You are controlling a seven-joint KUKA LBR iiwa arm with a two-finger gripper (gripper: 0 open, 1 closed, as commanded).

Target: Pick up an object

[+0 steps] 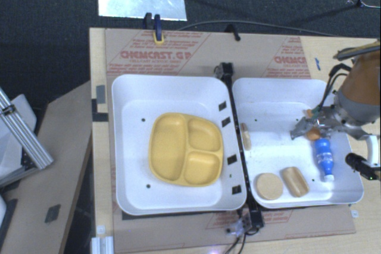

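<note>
Reaching in from the right, our grey two-finger gripper [302,129] hangs low over the right-hand shallow white bin [271,98], its metal tips pointing left, and from this slanted overhead angle we cannot tell how it stands or whether anything sits in it. Behind it our arm's wrist, with its orange band [364,85], leans over the bin's right rim, and dark cables loop around it. Going left to right across the bench, we see the left-hand white bin [134,98] holding a pale yellow plastic plate with three compartments [186,149], lying flat near its middle. Past the black divider, in our right bin, a small slim beige stick-like piece [245,135] lies against the left wall. Along the near edge sit a round tan disc [269,185] and, just beside it on the right, a tan rounded loaf-shaped block [294,181]. Further right lies a blue plastic bottle with a white label [324,157], its length running toward the near edge, just below and right of the gripper tips, with something small and orange at its upper end.
</note>
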